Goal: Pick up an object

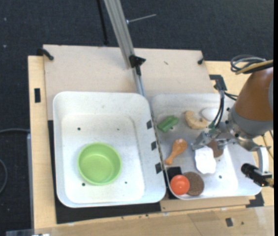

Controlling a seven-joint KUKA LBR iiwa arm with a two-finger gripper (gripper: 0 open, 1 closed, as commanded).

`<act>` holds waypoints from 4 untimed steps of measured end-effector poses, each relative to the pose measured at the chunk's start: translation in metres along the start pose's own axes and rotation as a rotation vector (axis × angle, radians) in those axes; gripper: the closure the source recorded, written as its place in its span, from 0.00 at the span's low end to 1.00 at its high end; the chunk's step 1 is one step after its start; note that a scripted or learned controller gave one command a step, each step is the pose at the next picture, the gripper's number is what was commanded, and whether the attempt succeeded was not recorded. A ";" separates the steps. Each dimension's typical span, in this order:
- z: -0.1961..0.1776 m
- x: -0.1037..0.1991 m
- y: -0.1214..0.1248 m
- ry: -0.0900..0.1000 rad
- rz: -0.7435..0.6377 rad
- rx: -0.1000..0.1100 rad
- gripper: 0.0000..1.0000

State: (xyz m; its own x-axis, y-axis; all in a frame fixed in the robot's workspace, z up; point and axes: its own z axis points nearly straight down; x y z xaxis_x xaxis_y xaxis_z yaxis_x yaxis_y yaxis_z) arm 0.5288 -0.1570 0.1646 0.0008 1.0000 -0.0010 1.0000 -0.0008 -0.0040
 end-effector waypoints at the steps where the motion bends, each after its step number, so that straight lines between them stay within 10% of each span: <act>1: 0.059 0.003 0.001 -0.003 0.000 -0.007 0.00; 2: 0.060 0.002 0.003 -0.001 0.001 -0.012 0.00; 3: 0.048 0.000 0.006 -0.004 0.006 -0.020 1.00; 4: 0.001 -0.005 0.001 -0.001 0.005 -0.011 1.00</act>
